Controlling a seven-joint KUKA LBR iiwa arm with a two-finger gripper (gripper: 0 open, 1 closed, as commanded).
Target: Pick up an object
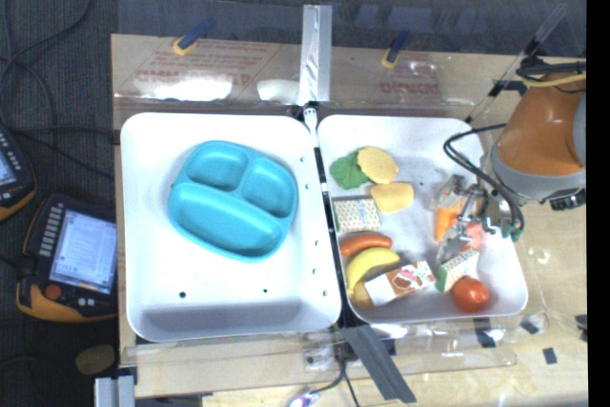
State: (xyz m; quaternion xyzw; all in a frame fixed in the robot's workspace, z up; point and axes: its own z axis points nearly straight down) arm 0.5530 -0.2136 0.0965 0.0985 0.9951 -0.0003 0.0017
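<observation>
My gripper point(467, 222) hangs low over the right side of the right bin point(419, 131), below the arm's orange band point(537, 136). An orange carrot-like piece point(444, 222) lies just to its left, touching or nearly touching it. A small green and white packet point(459, 262) and a red tomato point(470, 294) sit just below it. Further left in the same bin are a yellow banana point(370, 264), a red and white carton point(401, 281), an orange sausage point(365, 243), a checkered box point(355, 213), two yellow lumps point(392, 197) and a green leaf point(347, 172).
The left bin point(152, 300) holds a blue divided plate point(233, 197). A ridge point(322, 205) separates the two bins. Cables point(467, 148) loop beside the wrist. A handheld pendant point(71, 253) lies on the floor at far left.
</observation>
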